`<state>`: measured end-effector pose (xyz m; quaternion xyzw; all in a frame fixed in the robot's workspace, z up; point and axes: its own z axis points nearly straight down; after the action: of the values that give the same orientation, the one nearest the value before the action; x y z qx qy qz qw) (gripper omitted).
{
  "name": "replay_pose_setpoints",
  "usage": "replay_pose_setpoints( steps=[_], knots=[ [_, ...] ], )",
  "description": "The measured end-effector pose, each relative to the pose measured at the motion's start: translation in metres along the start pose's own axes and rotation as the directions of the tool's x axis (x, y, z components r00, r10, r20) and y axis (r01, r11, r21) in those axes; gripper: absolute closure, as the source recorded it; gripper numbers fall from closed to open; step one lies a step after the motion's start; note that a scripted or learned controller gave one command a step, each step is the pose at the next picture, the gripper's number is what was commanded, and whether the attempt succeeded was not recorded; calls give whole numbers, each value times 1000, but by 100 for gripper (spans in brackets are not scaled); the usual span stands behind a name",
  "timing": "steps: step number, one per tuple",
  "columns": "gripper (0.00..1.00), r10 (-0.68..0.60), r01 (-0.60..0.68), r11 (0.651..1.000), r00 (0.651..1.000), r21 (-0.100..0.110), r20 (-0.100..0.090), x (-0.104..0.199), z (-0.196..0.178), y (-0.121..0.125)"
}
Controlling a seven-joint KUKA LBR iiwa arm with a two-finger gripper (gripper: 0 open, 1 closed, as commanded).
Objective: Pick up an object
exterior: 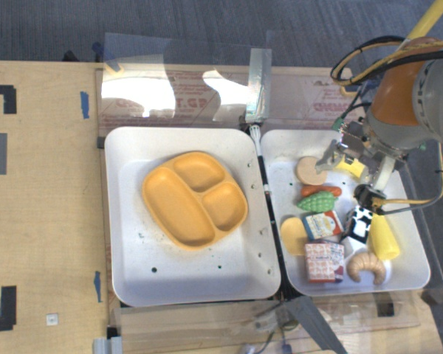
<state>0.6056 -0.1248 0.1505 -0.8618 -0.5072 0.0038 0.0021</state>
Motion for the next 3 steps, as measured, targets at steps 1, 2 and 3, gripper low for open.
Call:
replay_pose_setpoints(
  steps=[1, 2, 3],
  knots=[
    [0, -66, 65, 998, 998, -21, -10, -9, 57, 7],
    [0, 80, -80, 997, 997, 6, -2, 7, 50, 65],
    [100, 78, -78, 997, 997, -8, -7, 10, 37, 67]
  ],
)
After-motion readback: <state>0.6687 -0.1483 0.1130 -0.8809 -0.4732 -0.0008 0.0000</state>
